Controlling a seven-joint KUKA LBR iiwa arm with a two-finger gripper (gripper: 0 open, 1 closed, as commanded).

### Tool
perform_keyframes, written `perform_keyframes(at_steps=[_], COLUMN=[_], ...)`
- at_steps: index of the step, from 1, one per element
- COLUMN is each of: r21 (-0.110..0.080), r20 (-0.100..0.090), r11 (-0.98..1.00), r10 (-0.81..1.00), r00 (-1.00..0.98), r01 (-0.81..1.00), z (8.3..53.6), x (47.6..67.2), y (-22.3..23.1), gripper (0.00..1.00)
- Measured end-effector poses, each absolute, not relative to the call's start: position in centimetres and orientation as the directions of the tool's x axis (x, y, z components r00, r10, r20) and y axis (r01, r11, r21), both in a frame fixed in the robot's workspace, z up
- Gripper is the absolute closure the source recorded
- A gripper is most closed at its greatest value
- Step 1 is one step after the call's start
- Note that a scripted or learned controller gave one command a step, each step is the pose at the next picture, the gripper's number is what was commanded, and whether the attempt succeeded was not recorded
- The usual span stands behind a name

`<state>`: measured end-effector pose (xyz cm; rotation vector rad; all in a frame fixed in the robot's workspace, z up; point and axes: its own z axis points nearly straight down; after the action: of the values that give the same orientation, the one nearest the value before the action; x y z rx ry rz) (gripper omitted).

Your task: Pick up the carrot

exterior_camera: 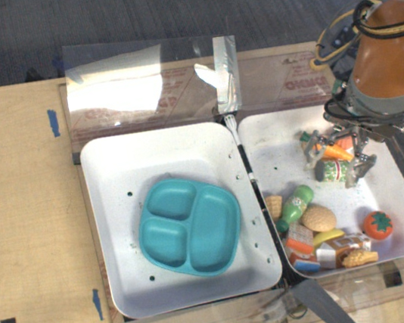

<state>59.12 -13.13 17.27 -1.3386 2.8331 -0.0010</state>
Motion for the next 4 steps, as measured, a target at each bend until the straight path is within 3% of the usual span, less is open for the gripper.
perform_keyframes(at_steps=[1, 2, 3, 4], r21=[-0.012, -0.015, -0.009, -0.004], r20=[-0.010, -0.020, -0.012, -0.008], r11=[0.643, 0.644, 0.720, 0.721], r10=[-0.766, -0.765, -0.694, -0.693], r00=[-0.643, -0.644, -0.720, -0.721], r01=[-0.766, -0.764, -0.694, -0.693], z=[9.1, 10.3, 16.4, 16.0], x=[63.7, 63.9, 66.9, 66.7], y=[-16.0, -15.6, -13.5, -13.6], gripper=[0.00, 1.00, 1.00, 0.00])
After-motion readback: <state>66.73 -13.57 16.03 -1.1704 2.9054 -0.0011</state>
